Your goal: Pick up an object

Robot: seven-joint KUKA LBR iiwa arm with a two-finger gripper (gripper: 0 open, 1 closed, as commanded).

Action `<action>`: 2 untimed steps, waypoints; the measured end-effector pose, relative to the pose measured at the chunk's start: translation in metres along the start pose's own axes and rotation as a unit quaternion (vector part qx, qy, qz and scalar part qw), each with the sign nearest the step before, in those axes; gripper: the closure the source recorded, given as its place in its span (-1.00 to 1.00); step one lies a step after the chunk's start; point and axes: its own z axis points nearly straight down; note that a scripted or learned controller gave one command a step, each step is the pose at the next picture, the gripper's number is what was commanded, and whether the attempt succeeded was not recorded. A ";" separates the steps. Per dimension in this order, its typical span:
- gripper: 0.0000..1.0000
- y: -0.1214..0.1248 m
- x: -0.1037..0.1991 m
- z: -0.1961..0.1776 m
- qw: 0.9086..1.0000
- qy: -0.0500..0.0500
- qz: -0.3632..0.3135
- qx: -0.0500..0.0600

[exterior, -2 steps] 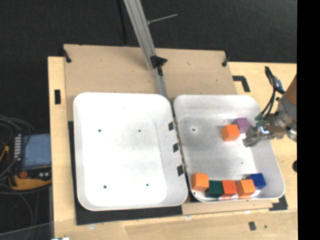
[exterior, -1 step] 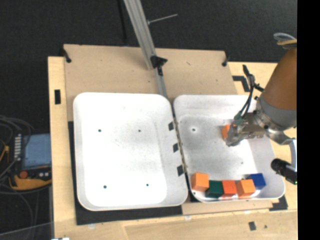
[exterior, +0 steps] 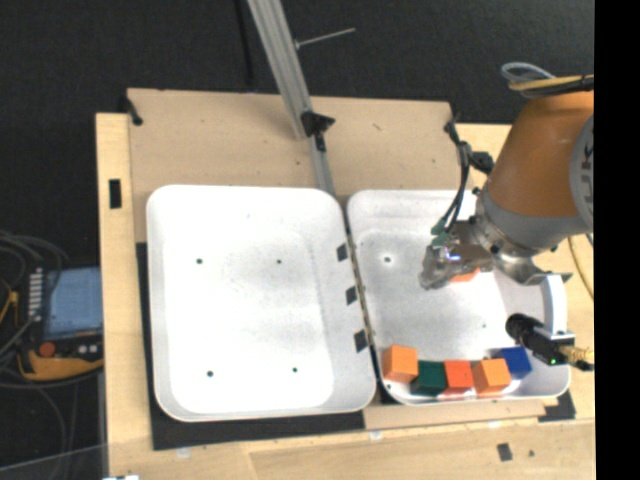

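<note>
The arm (exterior: 545,168) reaches in from the right, its orange band broad above the wrist, and the gripper (exterior: 440,268) hangs low over the right bin (exterior: 400,218), roughly at that bin's middle. How the jaws stand cannot be told — the fingers blur into a grey mass against the white floor. Just beside the gripper, on its right, a small orange-red object (exterior: 463,277) peeks out, touching or nearly touching the gripper; whether it is clasped cannot be told either.

Along the near edge of the right bin lies a row of blocks, close together: an orange block (exterior: 402,361) at the left end, then a dark green block (exterior: 431,376), a second orange block (exterior: 459,373), a third orange block (exterior: 491,373) and a blue block (exterior: 516,360) at the right end. All of them sit well apart from the gripper.

The left bin (exterior: 250,298) adjoins the right one, with small black clips along the shared edge. A slanted metal rail (exterior: 285,58) runs from the top of the view down to the junction of the bins. Both bins rest on a wooden bench (exterior: 220,138) — off its left edge, a blue-faced device (exterior: 72,303) and cables lie on the dark floor.
</note>
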 end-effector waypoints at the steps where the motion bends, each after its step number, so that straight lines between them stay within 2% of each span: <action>1: 1.00 0.011 0.054 -0.002 1.000 0.000 -0.001 0.000; 2: 1.00 0.027 0.113 0.006 1.000 0.000 -0.001 0.000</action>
